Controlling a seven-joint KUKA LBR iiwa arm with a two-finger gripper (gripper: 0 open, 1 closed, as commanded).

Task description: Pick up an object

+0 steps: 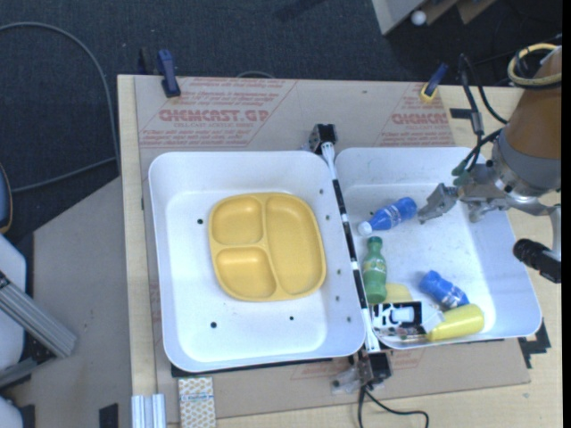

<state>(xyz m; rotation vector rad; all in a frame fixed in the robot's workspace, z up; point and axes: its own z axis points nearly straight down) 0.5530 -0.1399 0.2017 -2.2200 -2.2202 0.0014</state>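
The right bin holds several small items. A blue bottle with a white cap lies near its left wall. A green bottle lies along the divider. A blue crumpled item, a yellow tube-like item and a black-and-white box sit at the bin's front. My gripper hangs over the back middle of this bin, just right of the blue bottle. Its fingers are spread and open, with nothing between them.
The left bin holds a yellow three-compartment plate. A raised divider separates the two bins. Blue clamps sit at the bench's back edge. Bare bin floor lies right of the blue crumpled item.
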